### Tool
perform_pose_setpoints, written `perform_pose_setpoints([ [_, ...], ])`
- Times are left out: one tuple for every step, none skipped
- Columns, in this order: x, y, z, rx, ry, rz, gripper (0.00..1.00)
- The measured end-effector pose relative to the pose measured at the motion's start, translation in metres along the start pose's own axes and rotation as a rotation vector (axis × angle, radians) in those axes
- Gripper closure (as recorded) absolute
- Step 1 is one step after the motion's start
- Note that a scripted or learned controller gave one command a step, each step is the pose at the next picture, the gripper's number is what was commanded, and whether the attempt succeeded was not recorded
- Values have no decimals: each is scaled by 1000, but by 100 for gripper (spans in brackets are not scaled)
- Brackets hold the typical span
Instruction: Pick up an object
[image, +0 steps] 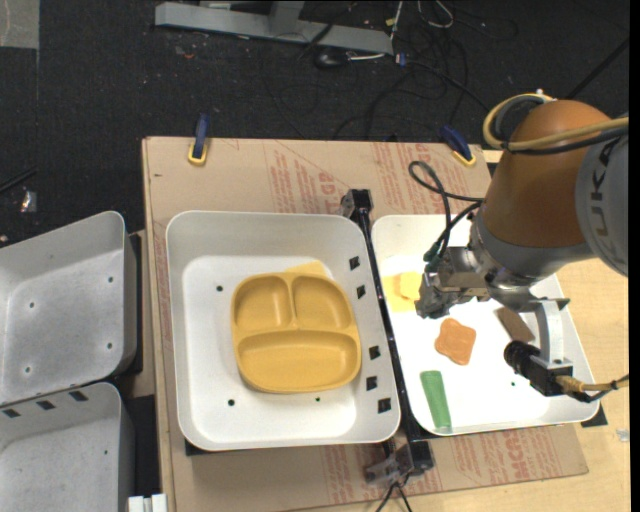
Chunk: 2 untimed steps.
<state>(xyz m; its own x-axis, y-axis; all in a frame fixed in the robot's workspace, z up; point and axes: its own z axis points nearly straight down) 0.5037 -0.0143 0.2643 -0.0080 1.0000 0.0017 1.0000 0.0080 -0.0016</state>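
1. Bench (270, 170): brown board under both bins, w/ two clamps on its far edge.
2. Left bin (190, 300): shallow, white, rounded corners.
3. Right bin (490, 390): same kind, touching the left one along a black-clipped seam.
4. Arm (545, 180): grey w/ an orange band, reaching in from the right and hanging over the right bin's far half.
5. Plate (295, 335): mustard-yellow w/ three compartments, lying flat mid left bin. It's the biggest obj we see.
6. Gripper (440, 300): over the right bin's left-centre, pointing down. We can't make out how wide it stands, and we see nothing held in it.
7. Yellow piece (403, 288): pale, flat, near the seam wall. Its right side is hidden under the gripper.
8. Orange piece (455, 342): squarish w/ rounded corners and a dull, bumpy-looking face. It lies flat just in front of the gripper. We can't say if they touch.
9. Green stick (434, 399): short, straight, bright green, near the front-left corner, apart from the orange piece.
10. Brown piece (515, 322): small strip right of the orange piece, partly hidden.
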Motion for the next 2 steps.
perform_pose_setpoints([
  [52, -4, 21, 1, 0, 0, 100],
  [103, -16, 18, 0, 0, -1, 100],
])
